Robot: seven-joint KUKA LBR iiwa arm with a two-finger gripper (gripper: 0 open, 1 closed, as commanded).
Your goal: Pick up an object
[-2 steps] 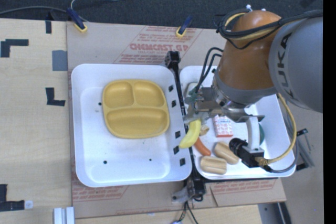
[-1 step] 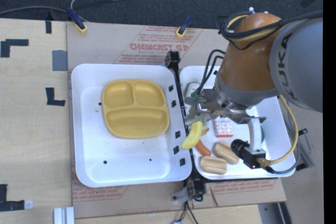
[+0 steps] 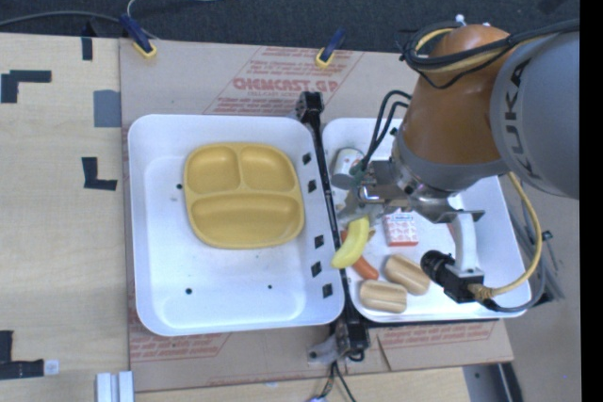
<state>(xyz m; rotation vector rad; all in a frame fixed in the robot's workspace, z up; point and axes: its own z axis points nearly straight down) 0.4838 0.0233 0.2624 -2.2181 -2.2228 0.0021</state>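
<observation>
Nearest in the right bin [image 3: 497, 202] lie two tan bread rolls, one [image 3: 383, 297] at the near rim and the other [image 3: 407, 273] just beside it to the right. An orange carrot piece [image 3: 366, 269] lies at their left, touching or nearly touching the near end of a yellow banana [image 3: 351, 245], which runs along the bin's left wall. A little farther, right of the banana, sits a small white box [image 3: 401, 228] with red print too small to read.

The gripper [image 3: 353, 201] hangs low just beyond the banana's far end, near the left wall. Whether its jaws are spread or pressed together cannot be told, and nothing can be seen held in them. The grey arm [image 3: 551, 108] above it bears the letters "KUKA". Beyond the gripper stands a small white round cup [image 3: 347, 160].

In the left bin [image 3: 141, 231] a yellow three-part plate [image 3: 243, 195] lies toward the far side.

Both bins rest on a brown sheet [image 3: 188, 75] printed in red with "CHEMCAST GP". Two yellow clamps, one [image 3: 141, 42] on the left and one [image 3: 330, 52] on the right, sit at its far edge.
</observation>
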